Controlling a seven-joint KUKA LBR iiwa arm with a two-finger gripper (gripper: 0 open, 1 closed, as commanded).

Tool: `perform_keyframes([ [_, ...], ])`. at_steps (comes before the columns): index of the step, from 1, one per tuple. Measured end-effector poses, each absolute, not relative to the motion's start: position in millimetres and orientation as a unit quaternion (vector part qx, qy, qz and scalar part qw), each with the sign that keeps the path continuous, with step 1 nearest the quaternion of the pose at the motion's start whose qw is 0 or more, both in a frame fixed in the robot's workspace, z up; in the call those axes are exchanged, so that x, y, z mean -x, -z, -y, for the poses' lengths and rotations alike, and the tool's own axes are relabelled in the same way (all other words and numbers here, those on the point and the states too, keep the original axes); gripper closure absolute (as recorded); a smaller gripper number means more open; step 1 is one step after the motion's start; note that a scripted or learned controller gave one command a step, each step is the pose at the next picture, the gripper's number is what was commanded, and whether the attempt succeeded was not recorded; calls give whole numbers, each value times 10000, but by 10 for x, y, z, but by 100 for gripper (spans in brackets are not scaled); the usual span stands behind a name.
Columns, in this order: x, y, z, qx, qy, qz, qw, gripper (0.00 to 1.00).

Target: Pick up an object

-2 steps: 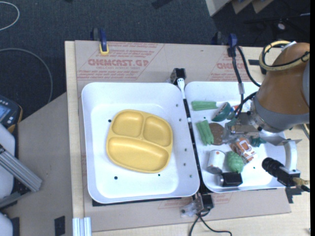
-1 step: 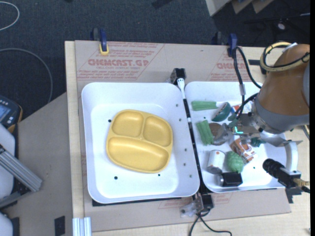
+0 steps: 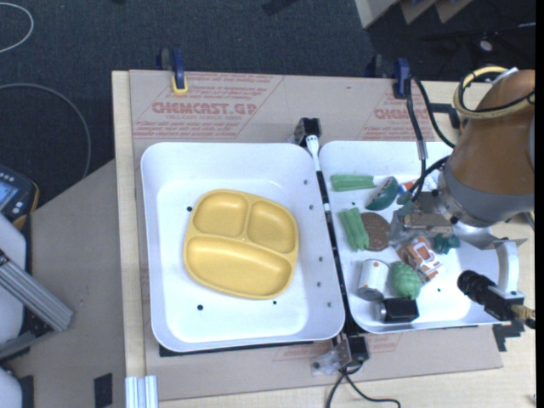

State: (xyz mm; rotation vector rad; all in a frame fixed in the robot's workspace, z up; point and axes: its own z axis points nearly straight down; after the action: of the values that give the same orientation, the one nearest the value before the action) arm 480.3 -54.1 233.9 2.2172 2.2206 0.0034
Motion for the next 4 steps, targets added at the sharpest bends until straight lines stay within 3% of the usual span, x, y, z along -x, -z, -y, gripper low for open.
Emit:
perform_keyframes([
  [1,-4810,-2440,540,-7061,-15,-7081,32,100],
  [2,-4795,-2747,1037,-7088,-5,-7054,33,100],
  [3,-4756,-1585,1645,-7096,41,-7046,-41,100],
  [4,-4860,-1088,2008,-7059,-49,-7082,100,100],
])
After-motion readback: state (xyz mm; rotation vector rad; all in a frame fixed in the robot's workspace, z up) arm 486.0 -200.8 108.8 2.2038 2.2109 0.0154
